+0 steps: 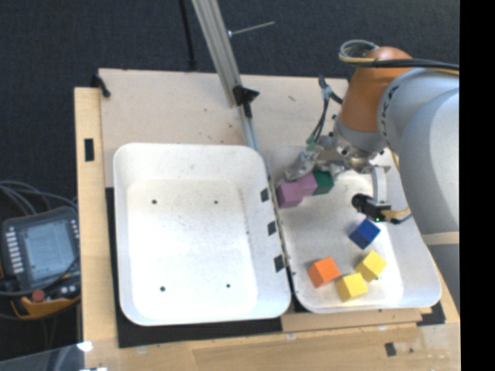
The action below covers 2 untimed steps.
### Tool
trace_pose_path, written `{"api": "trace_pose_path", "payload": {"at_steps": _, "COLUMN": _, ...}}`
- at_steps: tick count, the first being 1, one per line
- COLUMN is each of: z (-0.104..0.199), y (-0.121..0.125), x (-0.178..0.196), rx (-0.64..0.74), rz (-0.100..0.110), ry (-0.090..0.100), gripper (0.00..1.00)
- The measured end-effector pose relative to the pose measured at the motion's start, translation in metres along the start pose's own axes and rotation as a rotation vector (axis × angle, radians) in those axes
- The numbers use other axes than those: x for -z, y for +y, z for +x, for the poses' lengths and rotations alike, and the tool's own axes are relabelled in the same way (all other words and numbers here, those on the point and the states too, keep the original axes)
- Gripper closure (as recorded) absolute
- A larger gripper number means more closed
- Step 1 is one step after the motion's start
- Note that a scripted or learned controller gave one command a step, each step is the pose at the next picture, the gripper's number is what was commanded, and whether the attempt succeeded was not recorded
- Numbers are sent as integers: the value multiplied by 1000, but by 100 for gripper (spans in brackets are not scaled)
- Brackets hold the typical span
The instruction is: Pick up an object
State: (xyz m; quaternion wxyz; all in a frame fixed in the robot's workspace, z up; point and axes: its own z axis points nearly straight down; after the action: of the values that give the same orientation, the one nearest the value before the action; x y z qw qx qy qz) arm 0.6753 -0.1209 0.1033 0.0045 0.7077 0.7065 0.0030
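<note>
Camera view front: two yellow blocks (361,277), orange block (324,270) in right bin (414,280).
Middle: blue block (363,233).
Far: gripper (309,172) clamped on purple block (296,190), green piece (322,182) beside it.
Left bin (128,168): beside right bin.

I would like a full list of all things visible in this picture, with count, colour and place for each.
Bins: 2, white, side by side on the bench; left bin, right bin.
Purple block: 1, at the right bin's upper left, just under the claw.
Green object: 1, beside the purple block, partly hidden.
Blue block: 1, middle of the right bin.
Orange block: 1, lower part of the right bin.
Yellow blocks: 2, lower right bin, and.
Handheld control unit: 1, grey, far left.
Metal rail: 1, silver, top centre.
Arm: 1, grey with an orange band.
Claw: 1, above the purple block.
</note>
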Motion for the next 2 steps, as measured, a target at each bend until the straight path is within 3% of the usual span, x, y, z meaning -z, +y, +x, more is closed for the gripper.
{"api": "trace_pose_path", "payload": {"at_steps": 1, "z": -1, "y": 1, "x": 12, "rx": 0, "rz": -2, "ry": -2, "gripper": 100}}
{"api": "trace_pose_path", "payload": {"at_steps": 2, "z": -1, "y": 3, "x": 76, "rx": 4, "rz": 4, "ry": 1, "gripper": 100}}
